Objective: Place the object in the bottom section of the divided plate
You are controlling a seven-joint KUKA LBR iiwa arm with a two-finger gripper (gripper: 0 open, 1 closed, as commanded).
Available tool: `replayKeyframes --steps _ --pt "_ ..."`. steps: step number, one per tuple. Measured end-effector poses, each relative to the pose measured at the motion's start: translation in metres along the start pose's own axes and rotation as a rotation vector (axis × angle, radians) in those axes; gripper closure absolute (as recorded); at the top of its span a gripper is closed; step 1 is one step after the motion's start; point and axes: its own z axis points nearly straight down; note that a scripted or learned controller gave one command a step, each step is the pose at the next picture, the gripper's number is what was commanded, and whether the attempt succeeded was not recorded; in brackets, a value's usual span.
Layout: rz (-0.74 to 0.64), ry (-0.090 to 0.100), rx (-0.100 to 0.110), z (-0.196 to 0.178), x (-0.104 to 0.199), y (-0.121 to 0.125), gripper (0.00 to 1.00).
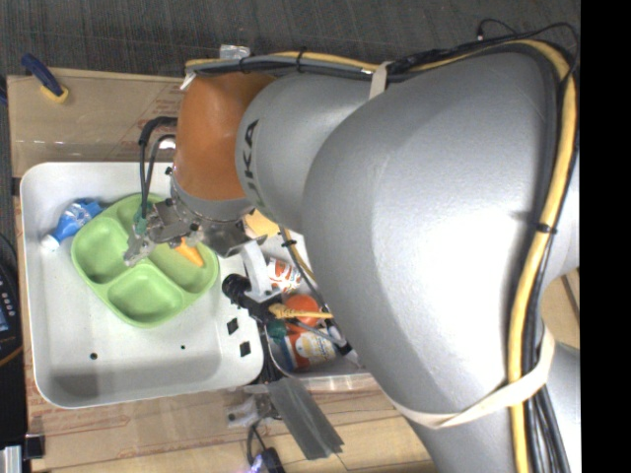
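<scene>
A green divided plate [104, 254] lies in the left white bin [128, 372]. My gripper [148, 236] hangs over the plate's right part, near where its dividers meet. An orange object [188, 254] lies in the plate's right section, just right of the gripper. The arm's orange band [212, 136] and grey body hide most of what lies to the right.
A blue and white object [71, 218] sits at the plate's upper left edge. The right bin holds several packaged items [296, 313], partly under the arm. A blue clamp [44, 77] sits on the bench's top left corner.
</scene>
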Motion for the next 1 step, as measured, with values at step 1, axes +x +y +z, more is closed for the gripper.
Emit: replayKeyframes --steps 1 --pt "-0.102 0.000 -0.003 -0.0438 0.0752 -0.0364 0.00"
